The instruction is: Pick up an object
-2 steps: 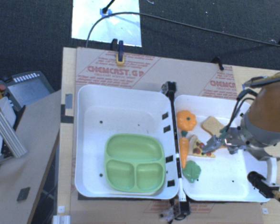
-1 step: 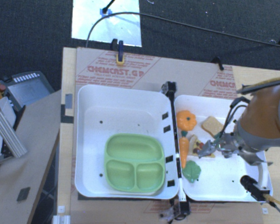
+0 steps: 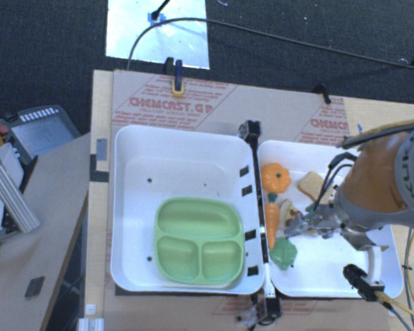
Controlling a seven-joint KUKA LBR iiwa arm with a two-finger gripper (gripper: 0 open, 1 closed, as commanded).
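The right bin (image 3: 326,286) holds a small orange pumpkin-shaped toy (image 3: 275,178), an orange carrot (image 3: 271,217) lying along the bin's left wall, a beige wedge (image 3: 310,184) and a green leafy toy (image 3: 283,254). My gripper (image 3: 296,224) is low in this bin, just right of the carrot and above the green toy. The grey arm comes in from the right and hides the bin floor behind it. Whether anything sits between the gripper's tips cannot be made out.
The left bin (image 3: 188,135) bears a green divided plate (image 3: 200,240) at its front. A black clip divider (image 3: 252,171) runs between the bins. A cardboard sheet (image 3: 197,100) lies under both, and a grey box (image 3: 43,132) stands far left.
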